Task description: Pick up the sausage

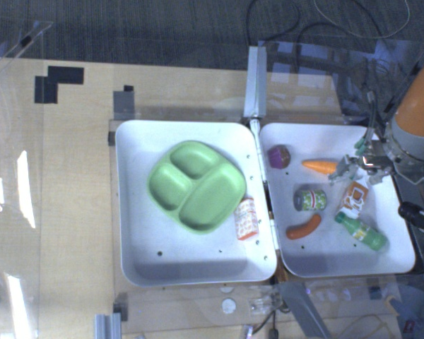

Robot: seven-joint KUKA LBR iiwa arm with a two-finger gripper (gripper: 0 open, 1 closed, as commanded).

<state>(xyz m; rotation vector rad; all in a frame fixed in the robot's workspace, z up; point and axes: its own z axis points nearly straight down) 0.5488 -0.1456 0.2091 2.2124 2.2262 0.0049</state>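
While the gripper (353,162) hangs with its fingers apart and holding nothing, the sausage (304,227) lies lower left of it.

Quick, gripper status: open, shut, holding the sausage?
Gripper: cannot be told from this view. It sits over the right bin, above the carrot; the sausage lies apart on the bin floor.
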